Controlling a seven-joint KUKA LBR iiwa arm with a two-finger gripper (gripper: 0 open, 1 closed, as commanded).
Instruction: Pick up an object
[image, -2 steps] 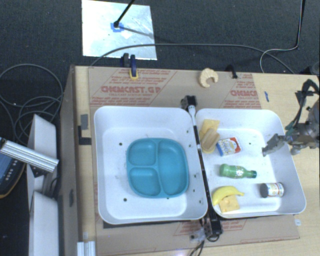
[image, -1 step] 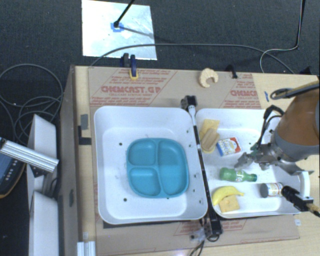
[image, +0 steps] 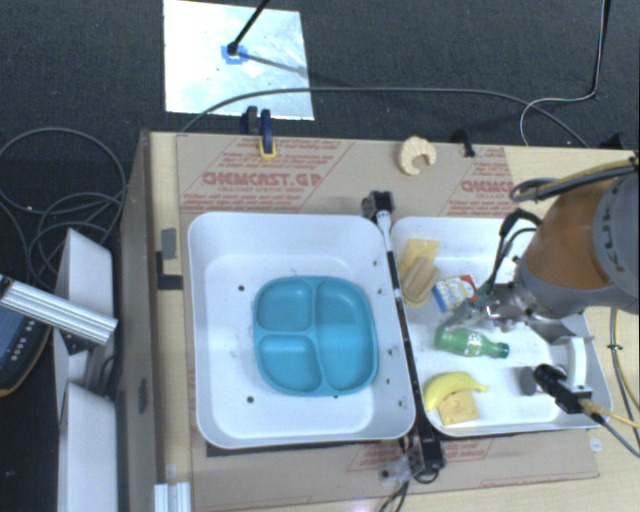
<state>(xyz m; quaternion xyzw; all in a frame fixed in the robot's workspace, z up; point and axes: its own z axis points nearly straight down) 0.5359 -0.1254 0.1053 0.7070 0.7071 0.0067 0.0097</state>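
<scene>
A counter (image: 300, 175) carries two white bins. The left bin (image: 215, 260) holds a blue divided plate (image: 314, 334). In the right bin (image: 470, 228), the arm's hand (image: 478, 308) hangs low near the middle; whether it is spread or pressed together cannot be told. A green bottle (image: 470, 344) lies on its side just beside the hand at about six o'clock, long axis running three to nine o'clock. A banana (image: 449, 385) rests farther toward six o'clock.

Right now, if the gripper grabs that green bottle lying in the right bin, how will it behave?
The green bottle lies on its side, so a push would probably roll it. It looks like smooth plastic, likely light and slippery between the fingers. The banana nearby might stop it.
</scene>
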